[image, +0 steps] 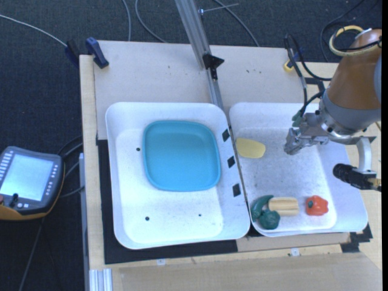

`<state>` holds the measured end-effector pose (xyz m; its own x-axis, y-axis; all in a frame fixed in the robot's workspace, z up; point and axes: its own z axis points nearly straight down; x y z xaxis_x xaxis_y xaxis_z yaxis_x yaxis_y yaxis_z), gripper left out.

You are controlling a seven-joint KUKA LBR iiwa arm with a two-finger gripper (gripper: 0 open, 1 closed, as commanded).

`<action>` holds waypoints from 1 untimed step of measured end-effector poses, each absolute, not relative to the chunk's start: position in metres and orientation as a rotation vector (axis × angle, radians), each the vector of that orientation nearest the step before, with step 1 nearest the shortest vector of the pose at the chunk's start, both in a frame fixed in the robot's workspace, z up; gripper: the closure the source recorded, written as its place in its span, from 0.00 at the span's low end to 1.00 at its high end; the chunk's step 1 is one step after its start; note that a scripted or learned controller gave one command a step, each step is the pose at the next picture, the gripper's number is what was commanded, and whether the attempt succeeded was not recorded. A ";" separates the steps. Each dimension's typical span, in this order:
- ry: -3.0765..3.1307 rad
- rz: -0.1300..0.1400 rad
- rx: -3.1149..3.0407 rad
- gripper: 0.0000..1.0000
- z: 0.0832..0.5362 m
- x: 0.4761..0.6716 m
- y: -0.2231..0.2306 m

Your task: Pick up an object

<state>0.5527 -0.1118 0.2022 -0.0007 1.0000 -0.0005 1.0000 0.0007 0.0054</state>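
Note:
The right bin (279, 168) holds a pale yellow flat piece (250, 148) near its left wall. Along its front edge lie a dark green vegetable-shaped piece (265, 211), a tan block (284, 206) and a red pepper-shaped piece (316, 205). My gripper (293, 144) hangs over the upper middle of the right bin, to the right of the yellow piece and apart from it. Nothing shows between its fingers.
The left bin (121, 162) bears a blue square plate (182, 155). A metal pole (197, 35) slants down to the divider between the bins. A tablet controller (27, 177) lies off the bench at the left. Cables run across the dark floor behind.

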 end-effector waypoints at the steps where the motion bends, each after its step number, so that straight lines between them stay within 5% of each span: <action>1: 2.219 0.005 2.218 1.00 0.252 0.554 -0.112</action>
<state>0.5537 -0.1117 0.2519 -0.0005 1.0000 -0.0004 1.0000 0.0005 0.0051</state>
